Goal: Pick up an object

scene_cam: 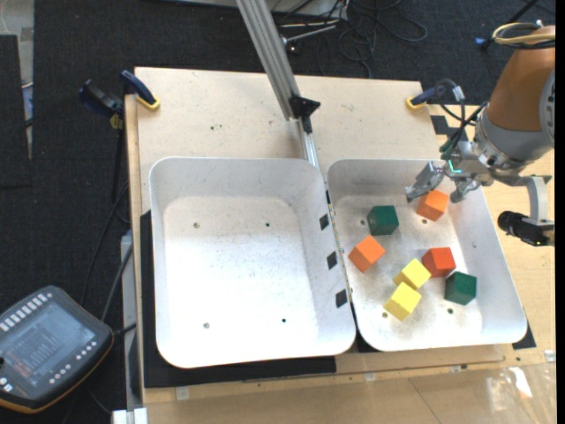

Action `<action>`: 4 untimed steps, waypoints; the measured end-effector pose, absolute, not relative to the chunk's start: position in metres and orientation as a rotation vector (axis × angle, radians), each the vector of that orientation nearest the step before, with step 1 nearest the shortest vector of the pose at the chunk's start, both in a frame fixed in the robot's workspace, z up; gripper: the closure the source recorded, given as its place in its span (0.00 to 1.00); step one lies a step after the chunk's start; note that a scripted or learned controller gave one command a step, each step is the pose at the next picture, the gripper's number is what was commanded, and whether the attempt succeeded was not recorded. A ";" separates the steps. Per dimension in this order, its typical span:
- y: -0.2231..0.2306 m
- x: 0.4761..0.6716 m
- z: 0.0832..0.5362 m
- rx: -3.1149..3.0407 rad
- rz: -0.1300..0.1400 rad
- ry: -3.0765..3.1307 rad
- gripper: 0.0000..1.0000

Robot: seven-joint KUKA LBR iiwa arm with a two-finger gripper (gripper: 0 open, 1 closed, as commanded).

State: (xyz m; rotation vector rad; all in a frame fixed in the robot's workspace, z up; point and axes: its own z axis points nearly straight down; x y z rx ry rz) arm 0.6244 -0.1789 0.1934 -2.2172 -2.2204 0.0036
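The right bin (494,237) holds several coloured cubes. An orange cube (432,206) lies near its far right corner. My gripper (440,186) hangs just above and behind that cube, its two fingers spread open on either side of the cube's top edge, with nothing clamped between them. In the same bin are a dark green cube (383,220), a second orange cube (367,253), a red cube (439,261), two yellow cubes (412,274) (403,301) and another green cube (460,287).
The left bin (163,184) stands beside the right one, sharing a raised middle wall (331,237). A slanted metal pole (265,42) comes down to the bench behind the bins. Clamps (141,91) (433,95) grip the bench's far corners.
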 end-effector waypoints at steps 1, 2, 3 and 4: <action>-0.179 0.626 0.196 -2.218 0.001 -2.225 0.00; -0.184 0.622 0.134 -2.219 0.006 -2.217 0.00; -0.186 0.626 0.117 -2.229 -0.007 -2.229 0.00; -0.185 0.624 0.123 -2.225 -0.002 -2.225 1.00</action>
